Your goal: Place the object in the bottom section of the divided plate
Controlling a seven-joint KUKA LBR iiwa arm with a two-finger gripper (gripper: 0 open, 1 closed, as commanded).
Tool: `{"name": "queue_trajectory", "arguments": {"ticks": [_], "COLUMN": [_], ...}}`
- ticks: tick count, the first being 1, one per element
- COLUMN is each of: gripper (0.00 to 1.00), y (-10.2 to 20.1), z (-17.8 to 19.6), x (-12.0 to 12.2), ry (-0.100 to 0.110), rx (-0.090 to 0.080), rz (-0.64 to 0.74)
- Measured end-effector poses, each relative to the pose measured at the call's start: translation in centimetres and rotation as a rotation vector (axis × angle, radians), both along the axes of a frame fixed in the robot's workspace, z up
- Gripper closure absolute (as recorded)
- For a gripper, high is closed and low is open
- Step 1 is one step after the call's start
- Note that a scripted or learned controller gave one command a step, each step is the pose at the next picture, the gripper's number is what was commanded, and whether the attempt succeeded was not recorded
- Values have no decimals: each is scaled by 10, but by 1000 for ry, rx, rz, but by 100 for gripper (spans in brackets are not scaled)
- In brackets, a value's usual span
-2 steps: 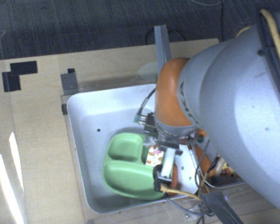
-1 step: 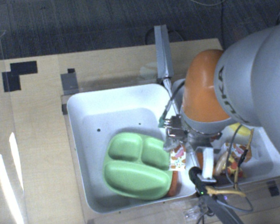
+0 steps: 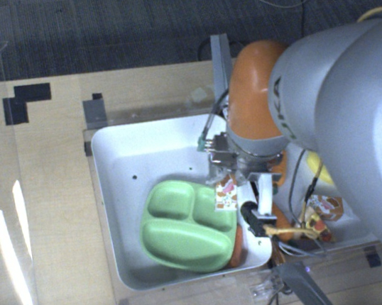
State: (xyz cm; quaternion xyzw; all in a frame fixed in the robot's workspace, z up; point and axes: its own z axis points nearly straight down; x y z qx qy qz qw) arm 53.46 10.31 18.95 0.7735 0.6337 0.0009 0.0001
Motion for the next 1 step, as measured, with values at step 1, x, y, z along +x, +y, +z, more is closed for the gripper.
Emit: {"name": "queue_trajectory", "arguments": {"ticks": [1], "gripper": [0], "y": [0], "z": [0], "x": [0], "ry": [0], "rx": [0], "rz": [0]}}
